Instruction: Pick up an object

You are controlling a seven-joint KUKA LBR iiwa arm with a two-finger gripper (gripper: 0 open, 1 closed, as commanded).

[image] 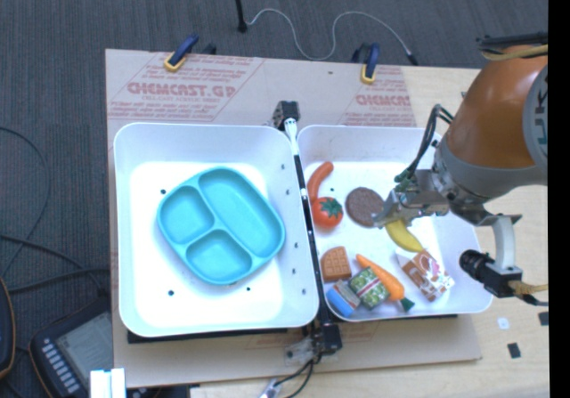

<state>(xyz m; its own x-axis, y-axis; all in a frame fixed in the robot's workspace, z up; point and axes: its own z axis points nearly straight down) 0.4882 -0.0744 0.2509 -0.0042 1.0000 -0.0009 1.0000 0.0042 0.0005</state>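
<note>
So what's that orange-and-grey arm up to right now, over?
Gripper low in right white bin, between brown round cookie and yellow toy banana. Nothing seen held. Red toy tomato nearby.

Glossy white plastic bins (142, 236), smooth matt blue plastic plate (220, 224), brown paper-faced board (214, 89) beneath.

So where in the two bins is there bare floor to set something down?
Left bin: a bare band all around the blue divided plate, widest toward the near wall. Right bin: the far strip behind the hot dog and brown patty. Crowded along its near edge: cracker, carrot, banana.
</note>
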